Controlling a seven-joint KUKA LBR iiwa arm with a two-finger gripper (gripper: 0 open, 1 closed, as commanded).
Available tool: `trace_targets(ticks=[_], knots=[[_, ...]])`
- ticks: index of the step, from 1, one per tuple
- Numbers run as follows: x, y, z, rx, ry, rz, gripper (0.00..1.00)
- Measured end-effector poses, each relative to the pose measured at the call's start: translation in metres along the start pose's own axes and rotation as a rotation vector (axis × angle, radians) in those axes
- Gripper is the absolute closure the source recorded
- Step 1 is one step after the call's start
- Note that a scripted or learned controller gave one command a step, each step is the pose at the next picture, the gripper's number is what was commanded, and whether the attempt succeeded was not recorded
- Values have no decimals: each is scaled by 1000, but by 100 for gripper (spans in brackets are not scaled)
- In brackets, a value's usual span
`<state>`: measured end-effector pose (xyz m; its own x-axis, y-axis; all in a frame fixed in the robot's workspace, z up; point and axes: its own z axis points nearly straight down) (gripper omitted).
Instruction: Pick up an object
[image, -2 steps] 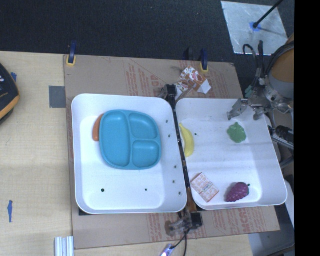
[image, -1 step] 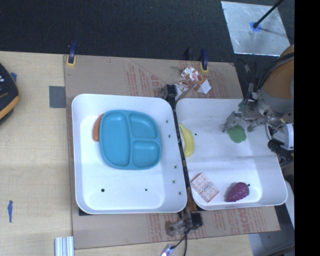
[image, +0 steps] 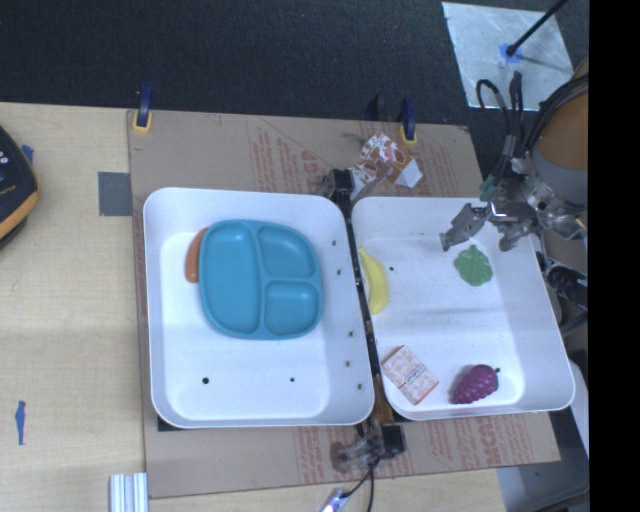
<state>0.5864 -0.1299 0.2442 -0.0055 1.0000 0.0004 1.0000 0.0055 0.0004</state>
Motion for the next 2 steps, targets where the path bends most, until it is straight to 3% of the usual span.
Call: trace_targets(ticks=[1,2], knots=[[-31,-48,38,6,-2,1,0],[-66,36,140,8,0,0,0]])
